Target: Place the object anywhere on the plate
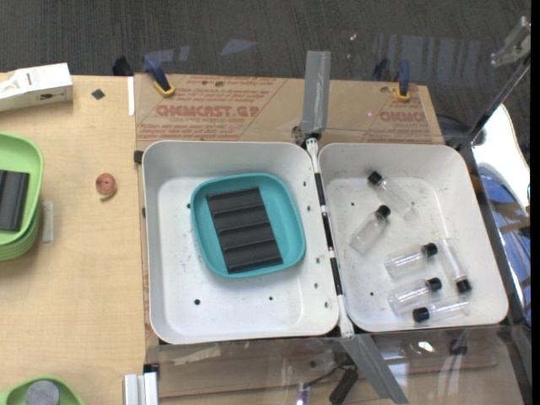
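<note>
Gripper state cannot be told; vials (411,261) lie in right bin (396,148), teal plate (202,226) in left bin (228,309).

Left shallow white bin (169,298): square teal plate (247,224), four dark ridged bars on it. Right shallow white bin (354,298): clear plastic black-capped vials (411,261) scattered, lying flat.

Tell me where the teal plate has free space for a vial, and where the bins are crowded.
The teal plate carries a dark ribbed insert; bare teal remains only along its rim. In the left bin, the floor around the plate is bare. The right bin is crowded with vials toward its near right corner.
</note>
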`<act>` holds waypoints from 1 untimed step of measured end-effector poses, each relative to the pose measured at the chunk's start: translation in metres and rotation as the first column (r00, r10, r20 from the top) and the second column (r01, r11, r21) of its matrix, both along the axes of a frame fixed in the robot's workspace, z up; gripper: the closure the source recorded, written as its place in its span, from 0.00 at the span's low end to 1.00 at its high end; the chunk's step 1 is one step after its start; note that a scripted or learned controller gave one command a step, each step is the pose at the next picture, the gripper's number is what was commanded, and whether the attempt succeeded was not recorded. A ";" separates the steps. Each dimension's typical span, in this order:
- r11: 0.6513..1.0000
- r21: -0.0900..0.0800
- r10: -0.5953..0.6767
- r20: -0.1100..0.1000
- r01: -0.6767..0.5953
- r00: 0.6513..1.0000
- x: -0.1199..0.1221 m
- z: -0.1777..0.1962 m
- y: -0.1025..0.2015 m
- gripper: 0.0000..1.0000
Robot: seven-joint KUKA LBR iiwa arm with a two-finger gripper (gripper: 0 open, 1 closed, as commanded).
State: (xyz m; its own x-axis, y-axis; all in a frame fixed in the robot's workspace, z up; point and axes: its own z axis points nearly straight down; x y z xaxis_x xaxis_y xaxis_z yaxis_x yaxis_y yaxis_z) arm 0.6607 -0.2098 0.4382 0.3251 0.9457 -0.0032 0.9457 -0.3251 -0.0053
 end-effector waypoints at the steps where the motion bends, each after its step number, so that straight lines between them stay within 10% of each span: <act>1: 0.992 0.000 -0.126 -0.001 0.126 0.992 0.000 0.000 -0.004 0.00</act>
